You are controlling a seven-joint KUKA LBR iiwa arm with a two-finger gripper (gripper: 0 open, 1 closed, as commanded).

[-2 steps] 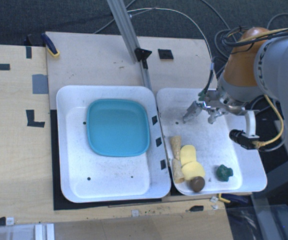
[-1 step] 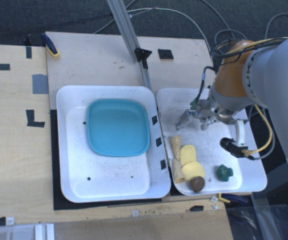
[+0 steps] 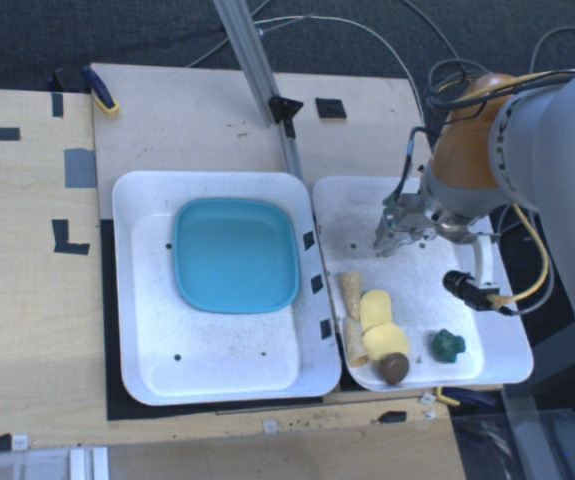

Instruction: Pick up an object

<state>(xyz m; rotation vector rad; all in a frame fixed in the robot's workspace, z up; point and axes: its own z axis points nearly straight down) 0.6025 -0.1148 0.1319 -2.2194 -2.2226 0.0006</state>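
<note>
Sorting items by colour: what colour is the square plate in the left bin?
Light blue, a plain turquoise shade. The plate shows best in the camera view.

Arm (image 3: 537, 148) cut by right edge; tool (image 3: 395, 236) fingers indistinct.

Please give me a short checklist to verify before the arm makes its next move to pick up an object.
1. Objects within the right bin: ok; yellow piece, brown ball, green piece, beige stick.
2. Gripper over the right bin: ok.
3. Gripper above an object: not ok; it hangs over bare floor, behind the objects.
4. Fingers free of any object: ok.
5. Finger opening: cannot tell.
6. Plate apart, in the left bin: ok.
</note>
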